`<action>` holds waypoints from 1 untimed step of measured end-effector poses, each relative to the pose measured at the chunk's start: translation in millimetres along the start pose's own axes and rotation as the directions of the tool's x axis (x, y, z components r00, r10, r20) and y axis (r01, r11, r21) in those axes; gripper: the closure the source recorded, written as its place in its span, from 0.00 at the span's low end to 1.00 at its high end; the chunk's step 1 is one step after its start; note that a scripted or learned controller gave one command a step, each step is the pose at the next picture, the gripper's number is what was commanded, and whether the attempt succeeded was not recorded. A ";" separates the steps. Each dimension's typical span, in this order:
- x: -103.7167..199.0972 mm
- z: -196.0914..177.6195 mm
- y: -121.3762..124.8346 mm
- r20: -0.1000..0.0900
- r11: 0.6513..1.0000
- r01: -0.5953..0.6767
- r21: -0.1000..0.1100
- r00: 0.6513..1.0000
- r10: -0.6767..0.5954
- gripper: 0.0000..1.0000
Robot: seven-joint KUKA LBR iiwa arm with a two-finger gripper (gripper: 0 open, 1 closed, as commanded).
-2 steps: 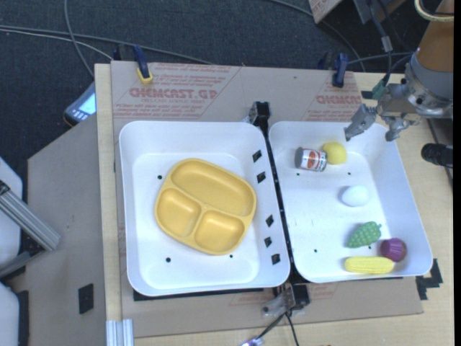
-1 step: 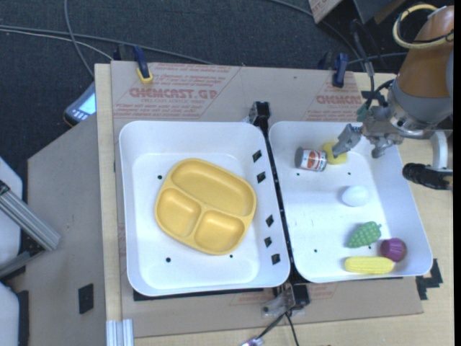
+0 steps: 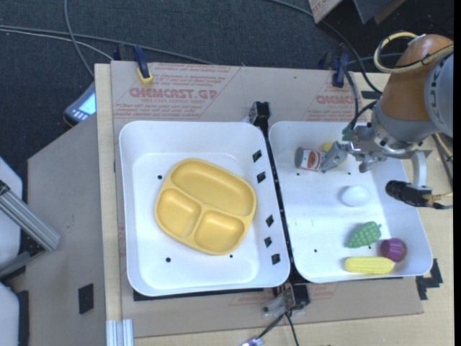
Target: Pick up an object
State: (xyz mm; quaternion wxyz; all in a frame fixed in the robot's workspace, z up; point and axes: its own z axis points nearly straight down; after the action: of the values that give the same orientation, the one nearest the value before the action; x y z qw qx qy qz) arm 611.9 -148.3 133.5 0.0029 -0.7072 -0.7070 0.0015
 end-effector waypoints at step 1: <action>0.9 51.9 -0.8 0.000 1.000 0.000 0.001 1.000 0.000 0.00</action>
State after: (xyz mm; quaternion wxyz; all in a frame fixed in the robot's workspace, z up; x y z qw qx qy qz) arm 610.8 -147.3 81.6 0.0034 -0.7072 -0.7070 0.0017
